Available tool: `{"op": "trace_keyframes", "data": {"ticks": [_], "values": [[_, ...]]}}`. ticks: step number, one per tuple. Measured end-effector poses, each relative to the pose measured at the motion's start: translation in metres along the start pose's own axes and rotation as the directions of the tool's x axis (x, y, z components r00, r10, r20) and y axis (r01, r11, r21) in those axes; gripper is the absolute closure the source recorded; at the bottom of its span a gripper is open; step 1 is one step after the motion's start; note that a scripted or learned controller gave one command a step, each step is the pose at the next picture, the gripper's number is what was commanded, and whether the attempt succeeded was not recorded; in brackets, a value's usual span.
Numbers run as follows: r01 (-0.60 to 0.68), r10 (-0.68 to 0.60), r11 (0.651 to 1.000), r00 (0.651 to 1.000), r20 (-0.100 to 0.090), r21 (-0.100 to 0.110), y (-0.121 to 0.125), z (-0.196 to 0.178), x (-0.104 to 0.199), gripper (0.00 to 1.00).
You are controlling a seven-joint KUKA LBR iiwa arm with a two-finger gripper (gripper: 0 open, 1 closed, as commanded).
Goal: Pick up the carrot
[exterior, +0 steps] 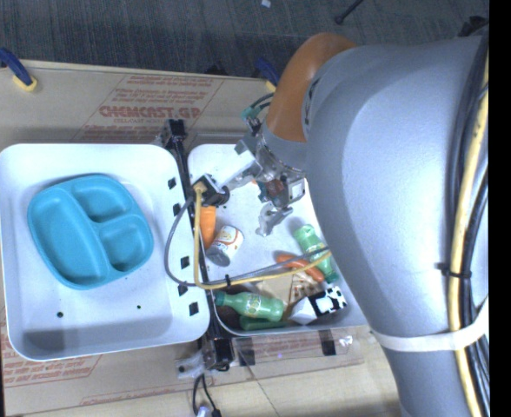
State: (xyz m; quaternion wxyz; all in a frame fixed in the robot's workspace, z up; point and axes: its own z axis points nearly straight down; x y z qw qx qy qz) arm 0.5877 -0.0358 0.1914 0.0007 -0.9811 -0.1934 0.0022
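The carrot [207,223] is a short orange piece lying along the left wall of the right bin [214,156], just above a small round can [223,243]. My gripper [272,208] hangs over the middle of the right bin, to the right of the carrot and apart from it. Nothing shows in its grasp. The big grey arm covers the right side of that bin.
In the left bin [12,259] lies a blue divided plate [90,228]. The right bin also holds a green bottle [252,307] at the front, another green bottle [311,243], an orange-handled tool [295,262] and a black-and-white item [329,301].
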Motion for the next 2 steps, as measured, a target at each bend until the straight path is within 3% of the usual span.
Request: {"op": "trace_keyframes", "data": {"ticks": [2], "values": [[0.000, 0.000, 1.000, 1.000, 0.000, 0.000, 0.0000, 0.0000, 0.0000, 0.00]]}}
